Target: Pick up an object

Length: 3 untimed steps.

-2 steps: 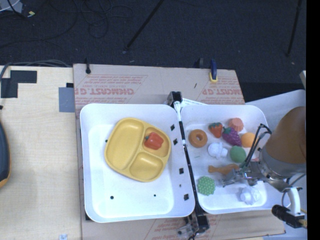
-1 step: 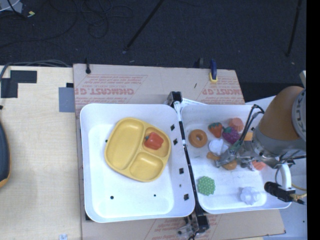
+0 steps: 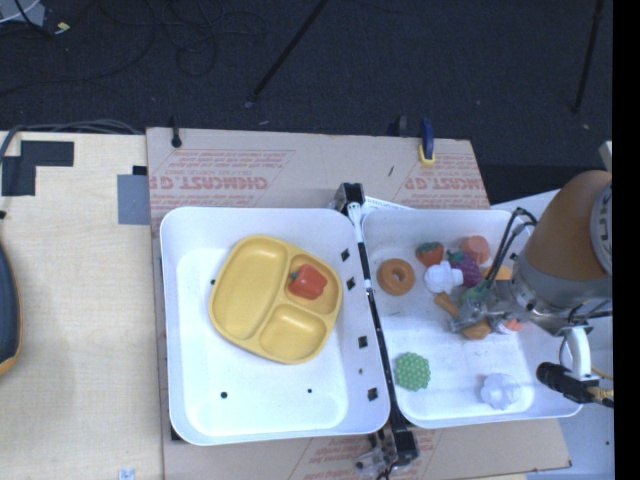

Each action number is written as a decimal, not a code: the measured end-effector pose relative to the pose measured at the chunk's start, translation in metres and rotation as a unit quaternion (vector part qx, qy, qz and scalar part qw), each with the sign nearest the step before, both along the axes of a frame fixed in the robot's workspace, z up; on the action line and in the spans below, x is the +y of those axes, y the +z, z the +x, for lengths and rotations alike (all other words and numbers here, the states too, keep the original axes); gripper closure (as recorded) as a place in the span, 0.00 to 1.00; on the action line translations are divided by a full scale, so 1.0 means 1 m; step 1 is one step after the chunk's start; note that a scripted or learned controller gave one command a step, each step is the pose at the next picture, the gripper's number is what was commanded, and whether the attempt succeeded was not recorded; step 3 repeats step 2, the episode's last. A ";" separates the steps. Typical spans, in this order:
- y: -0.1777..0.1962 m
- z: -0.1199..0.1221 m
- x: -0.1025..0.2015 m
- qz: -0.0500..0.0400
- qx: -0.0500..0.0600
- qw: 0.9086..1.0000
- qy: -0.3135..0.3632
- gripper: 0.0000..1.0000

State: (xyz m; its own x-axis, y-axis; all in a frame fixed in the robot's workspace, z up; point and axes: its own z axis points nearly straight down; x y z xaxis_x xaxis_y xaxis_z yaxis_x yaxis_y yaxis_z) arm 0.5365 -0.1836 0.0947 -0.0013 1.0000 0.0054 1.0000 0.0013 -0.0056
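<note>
Your gripper (image 3: 478,313) sits low in the right bin (image 3: 450,416) among a cluster of toys (image 3: 455,263); you cannot tell its state. A green ball (image 3: 412,371) lies nearby; the left bin (image 3: 200,388) holds a yellow plate (image 3: 262,298).

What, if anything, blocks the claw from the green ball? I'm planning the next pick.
Nothing visible. The green ball lies alone on the right bin's bare floor, apart from the toy pile. The claw sits low at that pile, up and right of the ball, with open floor between them.
</note>
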 end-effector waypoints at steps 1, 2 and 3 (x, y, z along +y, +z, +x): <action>0.098 0.114 0.067 -0.002 -0.008 1.000 0.004 1.00; 0.240 0.049 0.116 -0.002 -0.007 1.000 0.002 1.00; 0.240 0.049 0.116 -0.002 -0.007 1.000 0.002 1.00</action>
